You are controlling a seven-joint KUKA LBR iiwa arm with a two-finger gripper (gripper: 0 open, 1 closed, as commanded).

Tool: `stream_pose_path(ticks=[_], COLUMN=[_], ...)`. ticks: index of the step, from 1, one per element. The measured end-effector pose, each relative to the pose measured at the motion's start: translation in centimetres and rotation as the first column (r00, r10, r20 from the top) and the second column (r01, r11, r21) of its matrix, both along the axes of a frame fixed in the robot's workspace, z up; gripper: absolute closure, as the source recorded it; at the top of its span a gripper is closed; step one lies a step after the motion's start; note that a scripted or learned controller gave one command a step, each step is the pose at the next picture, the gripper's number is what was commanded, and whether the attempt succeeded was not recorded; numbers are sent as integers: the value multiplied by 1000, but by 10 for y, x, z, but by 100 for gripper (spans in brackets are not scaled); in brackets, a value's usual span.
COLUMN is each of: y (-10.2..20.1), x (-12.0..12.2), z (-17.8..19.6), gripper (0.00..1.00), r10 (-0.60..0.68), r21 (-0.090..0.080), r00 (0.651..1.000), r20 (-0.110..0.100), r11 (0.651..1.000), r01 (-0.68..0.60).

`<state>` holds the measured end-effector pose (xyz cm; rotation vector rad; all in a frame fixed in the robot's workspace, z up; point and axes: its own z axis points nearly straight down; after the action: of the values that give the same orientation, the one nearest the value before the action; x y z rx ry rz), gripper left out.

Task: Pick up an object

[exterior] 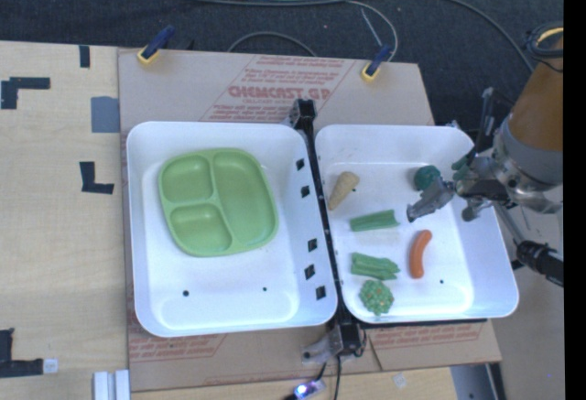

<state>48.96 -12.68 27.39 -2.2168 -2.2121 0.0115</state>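
claw [432, 202] low over right bin [485, 302], finger state blurred, cannot tell | dark green lump [426, 177] beside claw, shape unclear | smooth orange sausage [418, 254] just below claw | knobbly broccoli [376, 297] near front wall | glossy green divided plate [218, 202] in left bin [151, 302]

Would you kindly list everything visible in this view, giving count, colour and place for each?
bins: two, white, side by side on the bench
tray: one, green, three compartments, left bin
cone: one, tan, right bin, upper left
bean: one, green, right bin, centre
pod: one, green, below the bean
broccoli: one, green, right bin, bottom
sausage: one, orange, right of the pod
ball: one, dark green, right bin, top
clamps: two, yellow-blue, board's top edge
gripper: one, grey, over the right bin
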Motion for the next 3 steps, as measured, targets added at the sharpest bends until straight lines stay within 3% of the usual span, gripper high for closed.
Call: stream_pose_path(ticks=[1, 3], y=[0, -10], x=[2, 13], z=[5, -113], gripper=[0, 0], r10=[3, 2], r21=[-2, -1], r00=[1000, 1000], r20=[10, 5], r11=[1000, 1000], r01=[-3, -2])
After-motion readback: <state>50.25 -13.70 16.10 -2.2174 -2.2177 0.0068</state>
